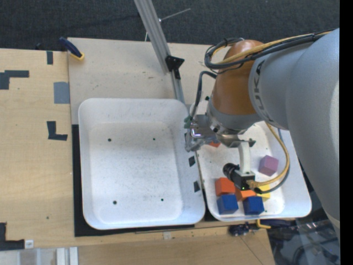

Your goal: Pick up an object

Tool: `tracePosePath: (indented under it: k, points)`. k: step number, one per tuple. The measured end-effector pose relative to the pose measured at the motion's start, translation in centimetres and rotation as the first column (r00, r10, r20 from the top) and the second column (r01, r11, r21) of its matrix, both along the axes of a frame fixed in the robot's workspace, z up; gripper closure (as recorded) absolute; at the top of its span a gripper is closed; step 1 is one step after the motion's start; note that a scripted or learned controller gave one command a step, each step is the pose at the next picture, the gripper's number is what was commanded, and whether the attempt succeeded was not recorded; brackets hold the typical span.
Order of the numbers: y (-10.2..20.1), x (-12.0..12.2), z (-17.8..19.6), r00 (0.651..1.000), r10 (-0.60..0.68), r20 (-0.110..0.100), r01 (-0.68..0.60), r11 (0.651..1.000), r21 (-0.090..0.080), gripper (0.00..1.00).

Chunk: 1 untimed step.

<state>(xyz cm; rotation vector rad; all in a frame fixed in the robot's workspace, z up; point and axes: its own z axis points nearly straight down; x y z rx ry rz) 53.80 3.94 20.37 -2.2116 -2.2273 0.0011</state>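
The grey arm [298,76] enters from the right and covers much of the right-hand bin [298,206], its orange band [234,87] sitting over the bin's upper half. Below the band the wrist ends in a small metal cluster at the bin's left wall, and this is where the gripper [197,137] seems to be, low over the seam between the two bins. It is seen nearly end-on and tangled with brackets and cable, so I cannot tell whether the jaws are apart or together, nor whether anything lies between them. A small reddish patch [214,144] shows just beside the cluster, too hidden to name.

The objects to pick lie in the lower part of the right bin. A pale purple cube [268,165] sits alone near the right wall. Toward the front, an orange block [224,186] touches a blue cube [227,203] below it, and a second blue cube [253,205] lies just to the right, with a sliver of another orange piece [247,193] above it. A black fitting [234,175] with a green light and a yellow cable [273,182] overlap these, hiding parts of them.

The left bin [132,164] has only dark specks on its floor. A slanted metal rail [157,37] crosses the bench [33,148] above it, its upper end cut off by the frame.
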Motion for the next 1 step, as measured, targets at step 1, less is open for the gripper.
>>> tracePosePath:
  k: [1]
  points:
    - [5.11, 0.69, 1.78, 1.000, 0.000, 0.002, 0.000, 1.000, 0.001, 1.00]
